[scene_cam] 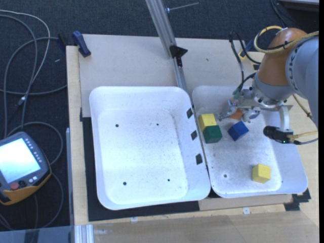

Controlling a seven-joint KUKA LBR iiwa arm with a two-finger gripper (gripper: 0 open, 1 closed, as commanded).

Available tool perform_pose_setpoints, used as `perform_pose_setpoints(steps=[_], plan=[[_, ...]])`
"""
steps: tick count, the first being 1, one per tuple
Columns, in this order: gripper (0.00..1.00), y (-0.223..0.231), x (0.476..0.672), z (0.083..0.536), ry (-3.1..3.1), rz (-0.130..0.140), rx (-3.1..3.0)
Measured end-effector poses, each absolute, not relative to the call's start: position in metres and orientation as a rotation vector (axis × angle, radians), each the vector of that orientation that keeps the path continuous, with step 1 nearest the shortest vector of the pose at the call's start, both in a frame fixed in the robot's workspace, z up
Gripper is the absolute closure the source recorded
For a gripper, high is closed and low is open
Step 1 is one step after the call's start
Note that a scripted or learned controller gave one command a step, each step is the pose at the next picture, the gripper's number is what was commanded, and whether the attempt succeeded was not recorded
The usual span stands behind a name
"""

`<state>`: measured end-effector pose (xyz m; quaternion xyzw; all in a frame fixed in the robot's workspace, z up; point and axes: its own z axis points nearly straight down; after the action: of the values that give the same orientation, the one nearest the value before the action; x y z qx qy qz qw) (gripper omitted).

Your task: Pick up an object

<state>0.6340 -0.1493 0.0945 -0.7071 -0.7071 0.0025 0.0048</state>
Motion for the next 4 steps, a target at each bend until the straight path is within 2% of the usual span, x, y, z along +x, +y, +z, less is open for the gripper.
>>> perform_pose_setpoints(steps=[1, 2, 3, 4], plan=[[0.00, -0.167, 0.592, 0.100, -2.215, 0.004, -2.221], [1.00, -0.166, 0.594, 0.111, -2.221, -0.003, -2.222], [1.00, -0.097, 0.570, 0.117, -2.232, 0.002, -2.240], [1.00, -0.019, 0.548, 0.204, -2.231, -0.012, -2.217]])
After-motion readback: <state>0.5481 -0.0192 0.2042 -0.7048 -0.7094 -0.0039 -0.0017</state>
